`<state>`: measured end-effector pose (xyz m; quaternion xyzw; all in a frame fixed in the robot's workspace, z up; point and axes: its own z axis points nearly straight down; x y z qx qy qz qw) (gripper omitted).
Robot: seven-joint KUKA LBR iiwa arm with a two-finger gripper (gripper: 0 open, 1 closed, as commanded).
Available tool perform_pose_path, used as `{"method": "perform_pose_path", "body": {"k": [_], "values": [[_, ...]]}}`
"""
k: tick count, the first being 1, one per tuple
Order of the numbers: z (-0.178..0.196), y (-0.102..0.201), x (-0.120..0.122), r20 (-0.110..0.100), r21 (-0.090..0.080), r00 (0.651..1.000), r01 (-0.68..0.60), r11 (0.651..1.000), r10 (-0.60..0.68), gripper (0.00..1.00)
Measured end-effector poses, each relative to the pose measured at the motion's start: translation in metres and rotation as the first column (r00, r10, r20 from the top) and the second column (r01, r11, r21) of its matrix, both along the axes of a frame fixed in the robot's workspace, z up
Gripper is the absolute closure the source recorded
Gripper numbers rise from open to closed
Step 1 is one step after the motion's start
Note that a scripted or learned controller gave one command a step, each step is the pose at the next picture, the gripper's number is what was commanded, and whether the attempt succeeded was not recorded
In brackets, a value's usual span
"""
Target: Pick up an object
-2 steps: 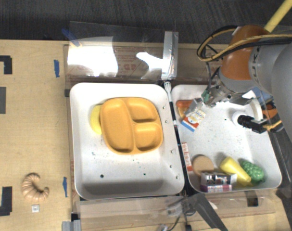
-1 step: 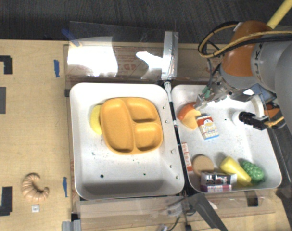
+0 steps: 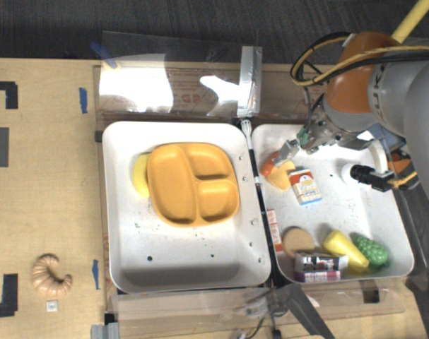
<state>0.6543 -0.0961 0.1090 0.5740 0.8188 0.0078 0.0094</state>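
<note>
A: Far left on the counter (image 3: 44,154) there's a croissant-shaped toy (image 3: 51,274), well outside both bins. The left bin (image 3: 122,260) carries an orange divided tray (image 3: 193,182) with a yellow piece (image 3: 139,174) peeking from beneath its left edge.

B: And the right bin (image 3: 341,189)?

A: That's where the work is. The gripper (image 3: 309,138) has its tip at the bin's upper left, just above an orange-and-yellow wedge-like toy (image 3: 278,171). A small red-and-white carton (image 3: 306,187) lies just beside that toy.

B: So which step is this?

A: I'd judge it the approach: tip near the toy, nothing lifted. The fingers are too small and cluttered to read, so I cannot tell how far apart they stand or whether anything is between them.

B: Next move?

A: Probably lowering squarely over the toy, clear of the bin wall and the carton. It looks small, smooth and angled, so it may slip.

B: Other candidates?

A: Along the bin's near edge: a brown round piece (image 3: 297,240), a dark wrapped bar (image 3: 320,263), a yellow toy (image 3: 343,249) touching a green bumpy one (image 3: 373,251).
</note>
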Motion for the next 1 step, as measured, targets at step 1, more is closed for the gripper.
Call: {"method": "perform_pose_path", "body": {"k": [1], "values": [[-0.0216, -0.0264, -0.0648, -0.019, -0.004, 1.0, -0.017, 1.0, 0.017, 0.0]]}}
